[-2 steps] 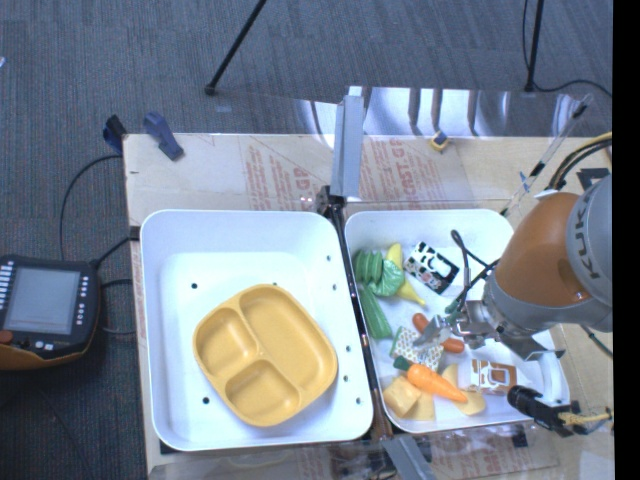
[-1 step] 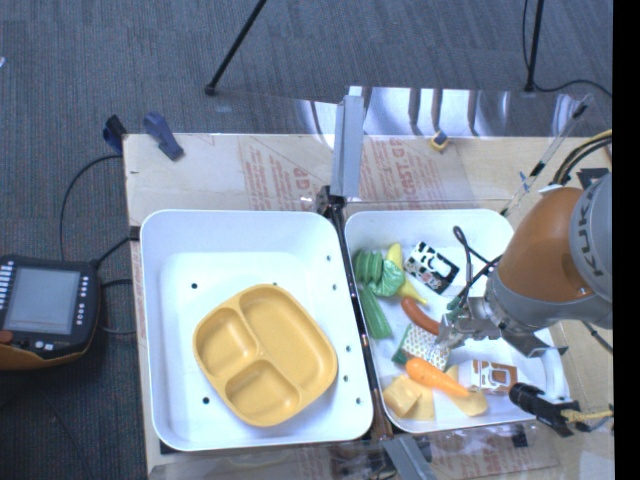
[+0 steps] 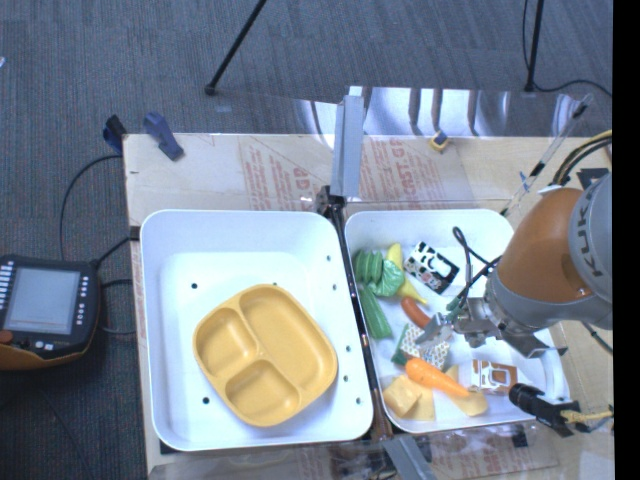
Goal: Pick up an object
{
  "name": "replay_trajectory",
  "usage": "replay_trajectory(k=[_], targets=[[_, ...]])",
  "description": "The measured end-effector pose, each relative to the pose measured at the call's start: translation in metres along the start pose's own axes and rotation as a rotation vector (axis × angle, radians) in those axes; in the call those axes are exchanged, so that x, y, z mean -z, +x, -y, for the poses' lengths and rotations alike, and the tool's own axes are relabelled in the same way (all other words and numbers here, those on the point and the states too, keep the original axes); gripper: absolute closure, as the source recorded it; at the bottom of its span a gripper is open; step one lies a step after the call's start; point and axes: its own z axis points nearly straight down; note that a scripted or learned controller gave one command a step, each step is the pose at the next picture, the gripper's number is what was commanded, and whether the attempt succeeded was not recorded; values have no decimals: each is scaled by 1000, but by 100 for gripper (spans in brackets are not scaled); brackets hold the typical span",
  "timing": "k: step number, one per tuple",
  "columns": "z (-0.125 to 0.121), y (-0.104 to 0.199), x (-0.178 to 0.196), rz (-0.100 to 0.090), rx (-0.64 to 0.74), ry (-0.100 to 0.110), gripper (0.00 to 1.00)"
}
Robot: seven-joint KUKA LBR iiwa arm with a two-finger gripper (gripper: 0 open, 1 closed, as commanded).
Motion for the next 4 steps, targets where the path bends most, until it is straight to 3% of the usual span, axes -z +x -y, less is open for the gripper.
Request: replay_trajectory(k=[1,2,3,4], targets=[[-59,-12,-7,6,-28,-5,0],[-60,-10,3,2,-27,-6,100],[-60,-10,2,2,-26,-5,0],[-133,-13,-16,5,20,9,0]])
